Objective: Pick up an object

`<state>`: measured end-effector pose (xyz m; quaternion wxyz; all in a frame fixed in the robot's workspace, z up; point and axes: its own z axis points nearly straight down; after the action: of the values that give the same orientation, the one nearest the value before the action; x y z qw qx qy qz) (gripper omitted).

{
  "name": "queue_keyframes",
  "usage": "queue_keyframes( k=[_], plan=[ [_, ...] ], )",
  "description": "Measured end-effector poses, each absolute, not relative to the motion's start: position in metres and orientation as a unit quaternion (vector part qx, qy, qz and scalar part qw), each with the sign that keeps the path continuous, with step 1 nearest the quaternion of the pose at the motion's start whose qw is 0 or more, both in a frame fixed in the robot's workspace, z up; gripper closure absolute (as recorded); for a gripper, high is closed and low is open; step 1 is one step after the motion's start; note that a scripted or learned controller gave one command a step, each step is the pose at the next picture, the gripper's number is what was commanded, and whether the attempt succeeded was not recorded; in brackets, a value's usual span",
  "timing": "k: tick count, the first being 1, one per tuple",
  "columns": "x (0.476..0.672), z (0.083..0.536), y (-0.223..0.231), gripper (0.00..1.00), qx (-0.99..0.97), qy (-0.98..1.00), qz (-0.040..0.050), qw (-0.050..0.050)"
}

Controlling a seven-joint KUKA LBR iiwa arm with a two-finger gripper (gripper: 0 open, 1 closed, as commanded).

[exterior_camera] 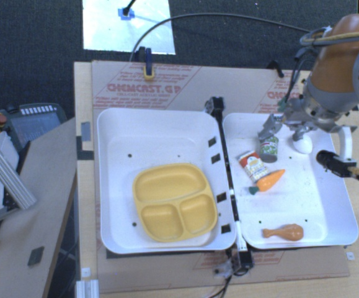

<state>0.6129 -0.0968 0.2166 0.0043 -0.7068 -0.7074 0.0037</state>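
Dark carpet floor [30, 36], pale sheet [126, 17], wooden bench [49, 185]

In the right bin [337, 225] you have a green can [268, 148] standing upright near the back, a red-and-white packet [252, 165] just beside it, an orange toy carrot [270, 180] touching the packet, a white, perhaps egg-shaped piece [302, 144], and a tan drumstick [284, 232] lying near the front.

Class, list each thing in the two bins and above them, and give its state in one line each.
Yellow tray: flat in left bin, compartments bare.
Green can: upright, right bin.
Red packet: lying flat.
Carrot: on its side, against packet.
Drumstick: on its side, alone.
Gripper: above can, holding nothing visibly.
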Motion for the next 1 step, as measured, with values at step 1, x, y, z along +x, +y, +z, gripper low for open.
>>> queue_keyframes(
  k=[1],
  plan=[
    [0.6155,0.2241,-0.0967,0.00,-0.706,-0.708,-0.0003,-0.001]
  ],
)
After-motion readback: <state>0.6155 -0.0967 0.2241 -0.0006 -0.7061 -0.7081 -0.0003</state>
